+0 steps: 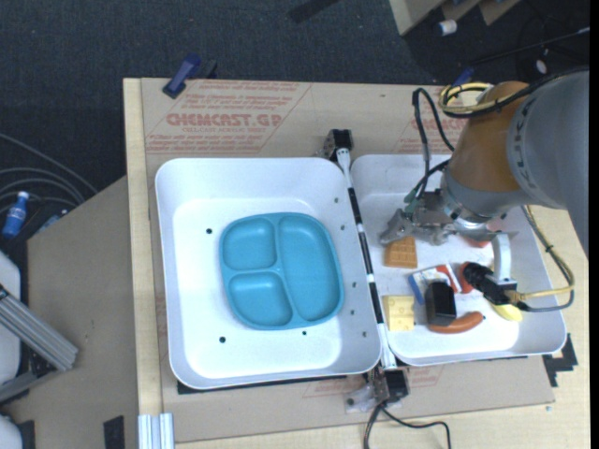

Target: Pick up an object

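Hanging low inside the right bin (pixel 465 348), the gripper (pixel 419 224) sits just above an orange square piece (pixel 402 253) in the view, close to it and a little to its right. From this angle I cannot tell whether the gripper is open or closed, and nothing can be seen held in it. The orange square piece lies flat on the bin floor near the bin's left wall.

Below the orange square piece in the view, near but apart from it, lies a pale yellow square piece (pixel 400 313). Down and to the right of the orange square piece stands a black block (pixel 439 304). A red sausage (pixel 459 324) curves just beyond the block, farther still from the orange piece. Up and to the right of the orange square piece rises the arm's orange band (pixel 487 148).

Well to the left of the orange square piece, across the walls where the bins meet, the left bin (pixel 187 204) holds a blue divided plate (pixel 281 269) lying flat near its middle.
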You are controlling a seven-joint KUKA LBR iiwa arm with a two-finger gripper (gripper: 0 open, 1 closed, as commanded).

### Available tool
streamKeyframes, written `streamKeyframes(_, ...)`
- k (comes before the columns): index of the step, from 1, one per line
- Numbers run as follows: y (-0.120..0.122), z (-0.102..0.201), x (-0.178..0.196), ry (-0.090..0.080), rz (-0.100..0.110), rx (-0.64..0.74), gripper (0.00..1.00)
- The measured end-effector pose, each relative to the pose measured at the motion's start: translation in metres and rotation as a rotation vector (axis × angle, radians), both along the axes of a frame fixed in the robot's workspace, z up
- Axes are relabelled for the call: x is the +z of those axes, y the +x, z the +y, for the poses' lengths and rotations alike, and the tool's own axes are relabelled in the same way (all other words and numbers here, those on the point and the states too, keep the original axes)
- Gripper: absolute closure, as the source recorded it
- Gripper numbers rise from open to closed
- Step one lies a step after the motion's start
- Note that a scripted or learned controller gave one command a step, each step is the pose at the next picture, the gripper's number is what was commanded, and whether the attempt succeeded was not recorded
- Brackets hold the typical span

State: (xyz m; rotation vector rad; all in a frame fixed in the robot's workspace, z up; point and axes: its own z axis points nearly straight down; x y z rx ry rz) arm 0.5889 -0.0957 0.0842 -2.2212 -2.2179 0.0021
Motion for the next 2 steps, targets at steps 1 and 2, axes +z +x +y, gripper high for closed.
streamKeyframes(1, 0.0007, 0.0005, 0.0102, 0.0, -0.002, 0.0, 1.0)
streamKeyframes(2, 0.0006, 0.0005, 0.0101, 0.0, -0.002, 0.0, 0.0)
